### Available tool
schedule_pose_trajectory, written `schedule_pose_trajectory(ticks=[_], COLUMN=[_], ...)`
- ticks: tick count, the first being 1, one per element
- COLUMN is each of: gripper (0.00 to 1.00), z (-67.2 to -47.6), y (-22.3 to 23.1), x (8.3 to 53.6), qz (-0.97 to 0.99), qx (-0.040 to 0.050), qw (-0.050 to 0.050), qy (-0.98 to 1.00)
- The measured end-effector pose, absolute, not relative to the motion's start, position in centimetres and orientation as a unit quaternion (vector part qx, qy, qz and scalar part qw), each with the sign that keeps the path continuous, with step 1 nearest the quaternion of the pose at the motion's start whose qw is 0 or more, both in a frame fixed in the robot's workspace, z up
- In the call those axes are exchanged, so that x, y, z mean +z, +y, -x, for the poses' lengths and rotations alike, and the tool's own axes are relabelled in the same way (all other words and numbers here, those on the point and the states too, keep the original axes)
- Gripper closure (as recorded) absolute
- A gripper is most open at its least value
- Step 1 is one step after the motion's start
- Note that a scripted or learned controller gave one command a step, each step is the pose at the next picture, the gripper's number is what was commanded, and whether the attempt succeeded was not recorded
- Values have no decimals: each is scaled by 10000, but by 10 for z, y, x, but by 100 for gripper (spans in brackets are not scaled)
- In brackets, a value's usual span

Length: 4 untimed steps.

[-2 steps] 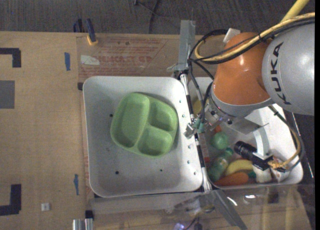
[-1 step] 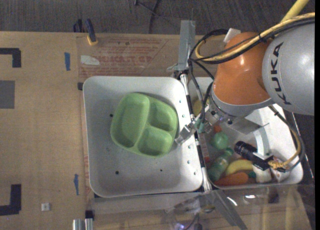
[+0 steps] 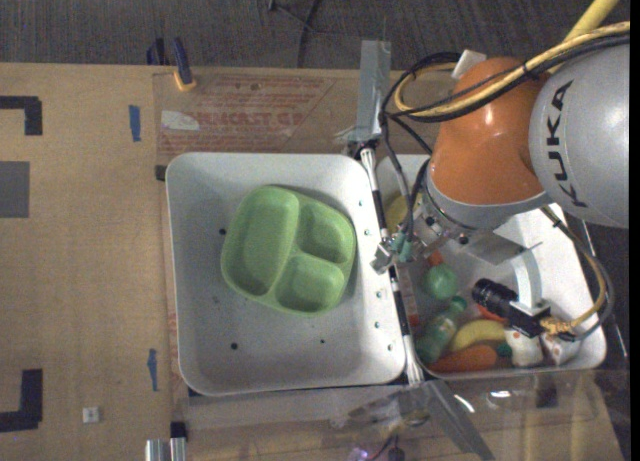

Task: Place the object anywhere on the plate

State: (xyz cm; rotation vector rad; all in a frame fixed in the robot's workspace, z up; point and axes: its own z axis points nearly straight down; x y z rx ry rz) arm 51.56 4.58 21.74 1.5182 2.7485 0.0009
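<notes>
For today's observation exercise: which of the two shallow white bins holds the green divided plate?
The left white bin holds the green three-compartment plastic plate. The right white bin, under the arm, holds small toy foods instead, among them a yellow banana.

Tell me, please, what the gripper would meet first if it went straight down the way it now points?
Probably the right bin's floor near its left wall, close beside the green ball. The gripper hangs by the divide between the bins, and depth is hard to judge from this slanted view.

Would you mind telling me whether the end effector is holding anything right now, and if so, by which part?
It cannot be told: the end effector sits low at the right bin's left edge, under the orange band.
</notes>
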Motion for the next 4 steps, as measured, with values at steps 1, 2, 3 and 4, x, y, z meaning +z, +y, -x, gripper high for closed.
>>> schedule_pose_trajectory(ticks=[1, 2, 3, 4], gripper=[100, 100, 100, 100], z=[-543, -482, -481, -493], y=[64, -29, 15, 36], x=[210, 230, 256, 246], qz=[-4716, -4457, -3695, -4878], qx=[1, -8, 4, -1], qw=[4, -15, 13, 8], qy=[8818, 8952, 9292, 8730])
